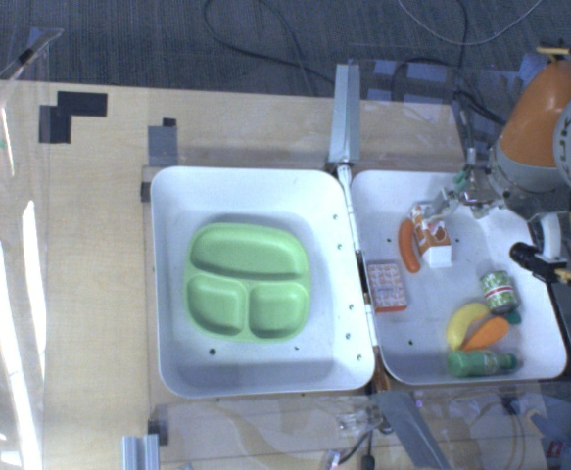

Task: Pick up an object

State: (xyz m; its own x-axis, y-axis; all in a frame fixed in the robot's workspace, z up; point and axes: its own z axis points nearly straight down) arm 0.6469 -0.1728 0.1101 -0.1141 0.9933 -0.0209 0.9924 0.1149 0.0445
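Camera view places the gripper, finger state indeterminate, at the right bin's upper edge beside the orange-and-white carton; crowding by the sausage risks a misgrasp.

Bright, even overhead light, soft shadows, glare streaks at left, slightly blurry.
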